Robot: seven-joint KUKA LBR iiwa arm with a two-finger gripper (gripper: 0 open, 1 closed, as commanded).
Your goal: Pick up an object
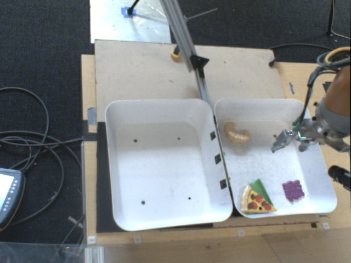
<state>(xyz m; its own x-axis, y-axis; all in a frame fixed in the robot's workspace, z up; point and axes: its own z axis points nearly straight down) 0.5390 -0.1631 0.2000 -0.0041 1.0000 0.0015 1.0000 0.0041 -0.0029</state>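
Two white bins on a wooden table [137, 70], grey arm reaching into the right one.

Right-hand shallow white plastic bin [258, 109] holds three items: a tan croissant-shaped toy pastry [236, 133] near the upper left corner, a triangular toy pizza slice with red toppings and green edge [258, 198] at the lower left wall, and a small purple bunch-of-grapes toy [293, 190] just right of the slice. Left-hand white bin [118, 147]: bare floor. Metal pincer [281, 141] hangs over the right bin's middle, between pastry and grapes, gripping nothing; whether spread or pressed together, I cannot tell. Advised handling: centre over one item, the pastry seeming nearest, descend straight, close across its narrow width.
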